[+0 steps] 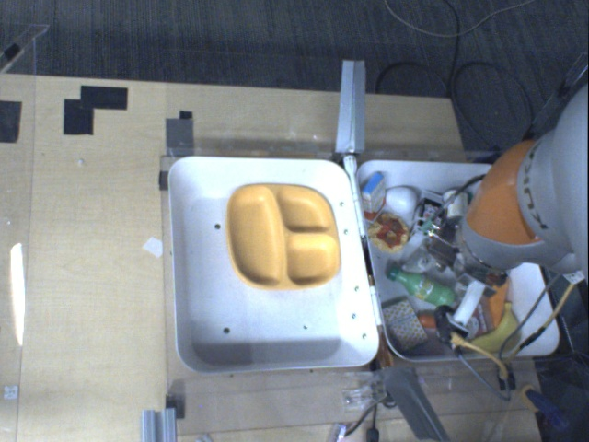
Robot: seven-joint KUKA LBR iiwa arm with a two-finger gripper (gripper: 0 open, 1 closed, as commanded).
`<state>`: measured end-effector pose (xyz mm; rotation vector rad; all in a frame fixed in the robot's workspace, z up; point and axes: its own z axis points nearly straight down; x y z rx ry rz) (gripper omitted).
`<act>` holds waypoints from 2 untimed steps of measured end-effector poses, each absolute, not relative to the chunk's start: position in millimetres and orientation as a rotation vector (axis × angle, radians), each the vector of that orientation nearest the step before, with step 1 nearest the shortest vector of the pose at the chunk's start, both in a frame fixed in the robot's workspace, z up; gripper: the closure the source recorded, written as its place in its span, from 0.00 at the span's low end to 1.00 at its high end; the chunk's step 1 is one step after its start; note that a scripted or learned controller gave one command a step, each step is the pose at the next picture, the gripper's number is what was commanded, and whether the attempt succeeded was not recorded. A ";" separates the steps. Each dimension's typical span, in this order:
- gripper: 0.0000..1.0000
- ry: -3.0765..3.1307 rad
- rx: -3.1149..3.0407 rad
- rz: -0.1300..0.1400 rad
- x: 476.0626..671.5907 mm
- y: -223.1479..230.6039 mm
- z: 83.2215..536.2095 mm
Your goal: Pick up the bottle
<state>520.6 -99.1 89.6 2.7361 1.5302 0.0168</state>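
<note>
A pale wooden surface fills the left and middle of the scene, with black square markings near its far left corner and a bright streak of reflected light along its left edge. Beyond the far edge lies dark grey carpet, where thin cables loop toward the right. A metal post stands at the far edge.

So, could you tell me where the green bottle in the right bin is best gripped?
Probably across the middle of the green bottle, from above: it lies on its side, long axis running left-right, its rounded body exposed. The hand is just above it.
</note>
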 end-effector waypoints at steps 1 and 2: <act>1.00 1.524 2.730 0.027 523.7 -101.2 102.3; 1.00 2.044 2.381 0.004 526.5 -182.8 112.4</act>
